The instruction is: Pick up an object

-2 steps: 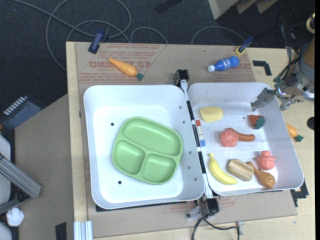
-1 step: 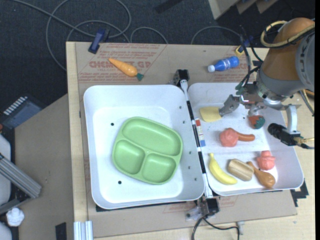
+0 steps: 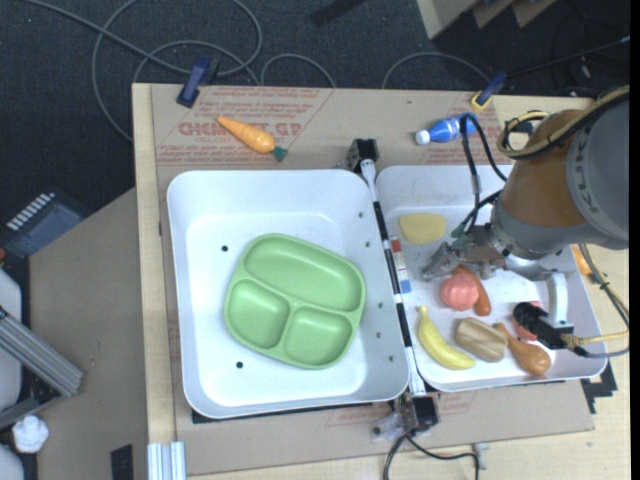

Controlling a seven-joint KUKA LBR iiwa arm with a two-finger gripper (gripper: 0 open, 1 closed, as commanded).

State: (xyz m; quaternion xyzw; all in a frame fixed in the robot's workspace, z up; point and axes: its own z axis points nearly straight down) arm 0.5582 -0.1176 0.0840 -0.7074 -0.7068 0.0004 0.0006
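A cardboard-topped bench is standing on dark carpet, with loose cables lying on the floor beyond its far edge. Two white bins are sitting side by side on it. The left bin is carrying a green divided plate near its centre, leaving bare white floor along all four walls. The right bin is holding a yellow piece toward its far left corner, a pink round fruit at mid-bin, and a banana, a tan bread roll and an orange-brown piece along its near edge. The arm is reaching in over the right bin's right wall, its gripper hanging just above the pink fruit; the finger posture cannot be determined. On the bench's far strip a toy carrot is lying behind the left bin, and a blue-and-white bottle behind the right bin.
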